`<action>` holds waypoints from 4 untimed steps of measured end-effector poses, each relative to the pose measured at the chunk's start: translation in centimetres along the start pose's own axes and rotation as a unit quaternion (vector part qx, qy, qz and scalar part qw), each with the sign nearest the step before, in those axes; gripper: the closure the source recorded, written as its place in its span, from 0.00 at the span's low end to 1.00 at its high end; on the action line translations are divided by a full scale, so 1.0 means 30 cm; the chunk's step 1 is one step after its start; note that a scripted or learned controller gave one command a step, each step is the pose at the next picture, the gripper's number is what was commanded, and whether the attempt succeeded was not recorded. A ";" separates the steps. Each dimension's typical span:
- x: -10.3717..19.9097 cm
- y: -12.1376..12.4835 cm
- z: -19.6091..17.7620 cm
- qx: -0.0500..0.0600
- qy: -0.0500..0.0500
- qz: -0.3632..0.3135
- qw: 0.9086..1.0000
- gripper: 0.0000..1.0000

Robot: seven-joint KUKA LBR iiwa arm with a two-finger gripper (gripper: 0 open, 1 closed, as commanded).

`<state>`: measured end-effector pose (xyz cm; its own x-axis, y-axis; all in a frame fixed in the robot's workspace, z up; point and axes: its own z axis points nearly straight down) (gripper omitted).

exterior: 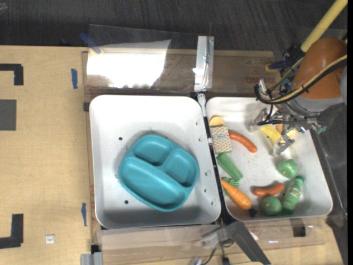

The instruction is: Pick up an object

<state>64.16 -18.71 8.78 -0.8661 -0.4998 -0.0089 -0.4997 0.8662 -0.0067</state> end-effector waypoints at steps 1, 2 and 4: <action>0.042 0.234 -0.008 0.000 0.000 -0.079 0.997 0.00; 0.038 0.386 -0.011 0.000 -0.002 -0.095 0.996 0.00; 0.029 0.375 -0.010 0.000 -0.002 -0.108 0.994 0.00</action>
<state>57.77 -9.40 8.99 -0.7390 -0.6736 -0.0111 -0.6736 0.7391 -0.0087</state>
